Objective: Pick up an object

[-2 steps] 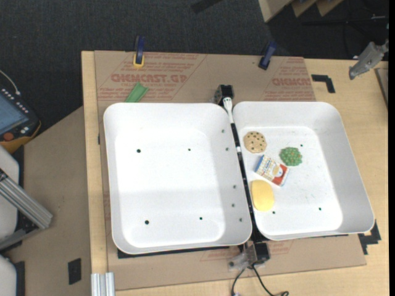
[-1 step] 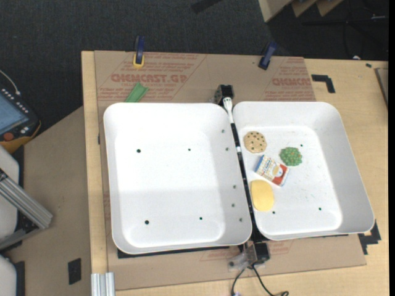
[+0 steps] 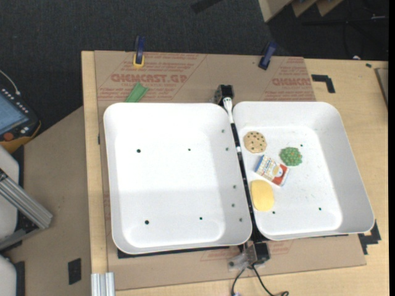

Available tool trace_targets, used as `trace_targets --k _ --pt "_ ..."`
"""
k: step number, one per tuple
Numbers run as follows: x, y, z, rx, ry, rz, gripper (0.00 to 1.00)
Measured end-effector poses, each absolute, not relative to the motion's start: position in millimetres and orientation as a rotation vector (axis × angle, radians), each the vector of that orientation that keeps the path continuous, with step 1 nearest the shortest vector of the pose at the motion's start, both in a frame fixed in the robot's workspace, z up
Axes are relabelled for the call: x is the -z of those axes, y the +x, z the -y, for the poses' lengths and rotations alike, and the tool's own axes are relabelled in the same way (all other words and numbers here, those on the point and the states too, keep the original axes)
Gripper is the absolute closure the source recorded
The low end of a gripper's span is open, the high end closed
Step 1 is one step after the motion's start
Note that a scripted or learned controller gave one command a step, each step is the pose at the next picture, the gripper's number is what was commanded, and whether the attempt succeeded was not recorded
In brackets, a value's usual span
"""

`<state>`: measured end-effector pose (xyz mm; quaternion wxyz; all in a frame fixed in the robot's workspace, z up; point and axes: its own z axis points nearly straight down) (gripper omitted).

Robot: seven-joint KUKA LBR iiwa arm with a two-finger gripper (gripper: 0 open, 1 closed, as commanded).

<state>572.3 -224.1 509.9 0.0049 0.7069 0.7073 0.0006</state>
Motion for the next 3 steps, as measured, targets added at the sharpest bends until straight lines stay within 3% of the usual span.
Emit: trace_targets --k 1,2,3 --pt "-414.2 551.8 173.7 0.006 2.224 -2.233 1.00" --pt "-324.2 561.4 131.2 0.006 2.222 -2.233 1.00" --pt "-300.6 486.4 230.0 0.006 2.237 -2.211 1.00"
